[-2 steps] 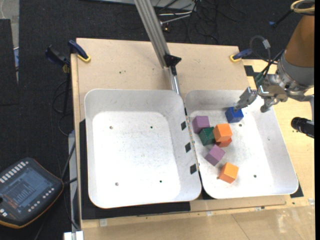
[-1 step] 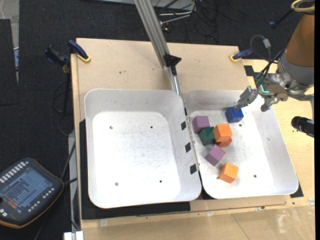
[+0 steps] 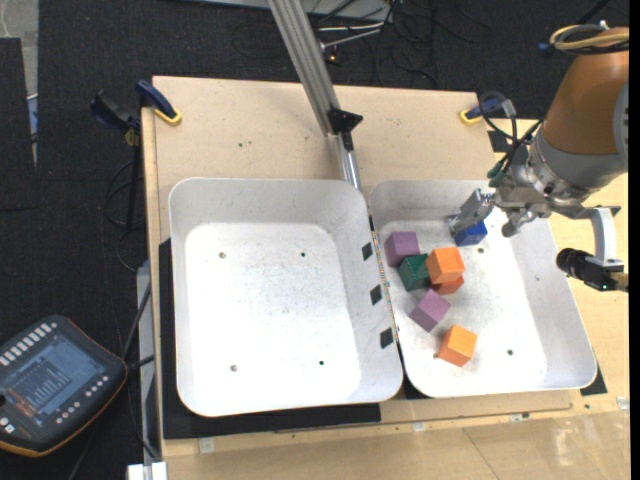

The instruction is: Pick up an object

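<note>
Several small blocks lie in the right bin: a blue block, a purple block, a green block, an orange block, a second purple block and a second orange block. My gripper hangs over the upper part of this bin with its fingers spread apart. The left fingertip is right at the blue block's top edge. The block sits beside that finger, not between the two.
The left bin stands beside the right one, with a dividing rim between them. A slanted metal pole reaches down to the bins' upper junction. Clamps hold the board's far corners. A teach pendant lies at the lower left.
</note>
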Robot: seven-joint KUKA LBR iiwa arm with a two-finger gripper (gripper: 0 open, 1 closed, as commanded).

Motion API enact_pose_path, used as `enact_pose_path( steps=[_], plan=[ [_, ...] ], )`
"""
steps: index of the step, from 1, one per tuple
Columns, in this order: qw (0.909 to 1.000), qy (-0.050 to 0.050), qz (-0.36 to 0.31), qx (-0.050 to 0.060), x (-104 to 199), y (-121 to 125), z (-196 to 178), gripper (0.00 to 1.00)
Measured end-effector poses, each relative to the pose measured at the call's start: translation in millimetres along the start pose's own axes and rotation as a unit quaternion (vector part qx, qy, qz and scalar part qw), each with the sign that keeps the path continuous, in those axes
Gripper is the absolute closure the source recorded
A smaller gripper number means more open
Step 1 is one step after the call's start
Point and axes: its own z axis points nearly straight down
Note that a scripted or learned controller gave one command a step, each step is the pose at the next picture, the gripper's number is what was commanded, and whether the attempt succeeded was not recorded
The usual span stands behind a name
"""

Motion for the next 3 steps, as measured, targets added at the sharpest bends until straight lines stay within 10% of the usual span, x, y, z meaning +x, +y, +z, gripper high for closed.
enact_pose_path(
  steps=[2, 3],
  plan=[
    [1.0000, 0.000, 0.001, -0.004, 5.2, -5.3, 90.9, 0.00],
    [1.0000, -0.001, 0.001, -0.004, 4.3, -6.3, 81.3, 1.00]
  ],
)
